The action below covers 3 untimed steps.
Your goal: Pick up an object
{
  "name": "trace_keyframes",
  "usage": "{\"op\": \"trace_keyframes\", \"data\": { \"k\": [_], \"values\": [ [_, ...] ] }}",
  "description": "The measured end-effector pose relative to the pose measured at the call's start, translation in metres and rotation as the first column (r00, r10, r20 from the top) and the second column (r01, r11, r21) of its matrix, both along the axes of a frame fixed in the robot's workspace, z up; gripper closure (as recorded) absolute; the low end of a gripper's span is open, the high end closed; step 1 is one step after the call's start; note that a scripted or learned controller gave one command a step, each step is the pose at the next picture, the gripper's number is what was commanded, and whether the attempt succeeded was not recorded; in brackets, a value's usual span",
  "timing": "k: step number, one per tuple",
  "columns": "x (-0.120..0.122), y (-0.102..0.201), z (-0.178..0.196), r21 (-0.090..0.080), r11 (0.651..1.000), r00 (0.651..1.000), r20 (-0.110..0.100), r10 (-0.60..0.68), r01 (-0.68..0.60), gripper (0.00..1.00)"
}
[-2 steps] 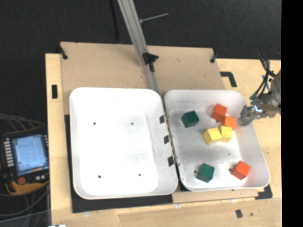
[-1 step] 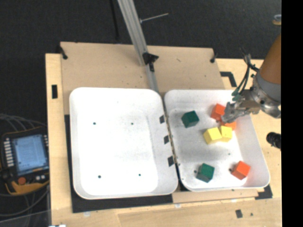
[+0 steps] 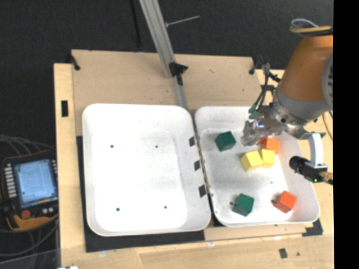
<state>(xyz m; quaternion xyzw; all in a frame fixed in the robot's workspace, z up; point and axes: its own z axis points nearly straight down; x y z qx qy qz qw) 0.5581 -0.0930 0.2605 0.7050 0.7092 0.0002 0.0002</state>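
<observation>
Over the right white bin [image 3: 220,213], the two-finger gripper [image 3: 253,133] hovered low; whether it was released or clenched could not be told, nothing seen grasped. Just beside it sat an orange block [image 3: 272,145], partly hidden by the wrist, then two touching yellow blocks [image 3: 258,159] and a green cube [image 3: 225,141]. Best centre over one block and descend straight, since the yellow pair crowded the orange one.

We see little blocks in the right bin [image 3: 224,217]. Two green blocks [image 3: 225,141], two yellow blocks [image 3: 252,160] touching, two orange blocks [image 3: 285,201].
</observation>
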Motion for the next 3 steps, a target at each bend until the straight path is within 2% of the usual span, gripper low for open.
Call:
{"op": "trace_keyframes", "data": {
  "k": [2, 3],
  "values": [
    [0.004, 0.09, -0.018, 0.0, 1.0, 1.0, -0.001, 0.0, 0.0, 1.0],
    [0.012, 0.147, -0.009, 0.002, 1.0, 1.0, 0.001, 0.003, -0.003, 1.0]
  ]
}}
